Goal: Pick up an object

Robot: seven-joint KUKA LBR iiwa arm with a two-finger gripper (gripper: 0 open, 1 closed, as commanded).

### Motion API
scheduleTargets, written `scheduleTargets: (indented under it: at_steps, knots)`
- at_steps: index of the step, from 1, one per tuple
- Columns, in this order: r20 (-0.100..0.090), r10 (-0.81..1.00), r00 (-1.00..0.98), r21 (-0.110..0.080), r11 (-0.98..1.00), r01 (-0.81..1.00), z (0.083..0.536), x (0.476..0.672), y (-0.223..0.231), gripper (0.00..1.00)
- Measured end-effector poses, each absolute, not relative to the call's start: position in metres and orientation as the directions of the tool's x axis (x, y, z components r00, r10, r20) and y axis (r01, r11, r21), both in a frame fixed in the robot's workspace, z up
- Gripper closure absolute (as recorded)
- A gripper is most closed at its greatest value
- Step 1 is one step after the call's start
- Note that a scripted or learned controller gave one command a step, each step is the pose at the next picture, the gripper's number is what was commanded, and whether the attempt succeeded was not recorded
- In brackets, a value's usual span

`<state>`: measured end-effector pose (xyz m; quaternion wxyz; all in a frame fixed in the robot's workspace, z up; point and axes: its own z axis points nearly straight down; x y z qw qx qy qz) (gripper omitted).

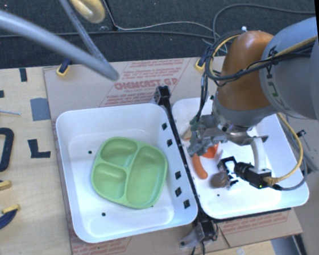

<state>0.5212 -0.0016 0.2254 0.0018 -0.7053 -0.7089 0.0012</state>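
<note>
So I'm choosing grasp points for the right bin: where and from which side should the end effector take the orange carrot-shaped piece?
Probably across the middle of the orange carrot-shaped piece, from straight above. It lies flat in the right bin and is long and narrow, so its width is the easier span. The divider sits close on one side and a brown object near its lower end, leaving sideways approaches cramped.

The arm (268,77) covers much of the right bin (259,201), hiding the upper ends of the orange carrot-like piece (200,167) and red object (210,152) beneath it. A brown lump (217,180), perhaps a potato, is too small to identify.
</note>
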Motion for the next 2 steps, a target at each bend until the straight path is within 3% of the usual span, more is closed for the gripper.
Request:
scheduleTargets:
  at_steps: [2]
  knots:
    - [0.001, 1.000, -0.006, -0.003, 0.006, 1.000, 0.224, 0.509, 0.092, 1.00]
